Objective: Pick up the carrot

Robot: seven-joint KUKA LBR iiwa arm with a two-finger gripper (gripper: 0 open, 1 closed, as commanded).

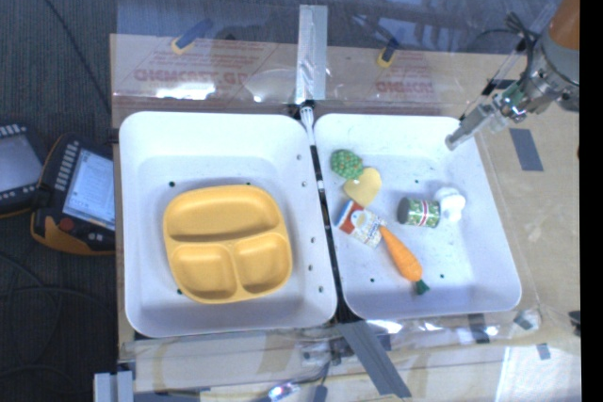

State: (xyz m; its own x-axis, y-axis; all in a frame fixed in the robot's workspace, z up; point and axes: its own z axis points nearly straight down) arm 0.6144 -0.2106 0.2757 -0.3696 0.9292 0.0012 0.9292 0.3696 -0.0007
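Look down at the two white bins. The carrot (402,257) lies in the right bin (490,231), near the front, with its green end pointing to the front edge. Just beside its other end is a small red and white packet (358,222). A green can (419,212) lies close by. The gripper (459,137) hangs over the bin's far right corner, well apart from the carrot. You cannot tell how wide it is. A yellow tray (226,242) sits in the left bin (141,202).
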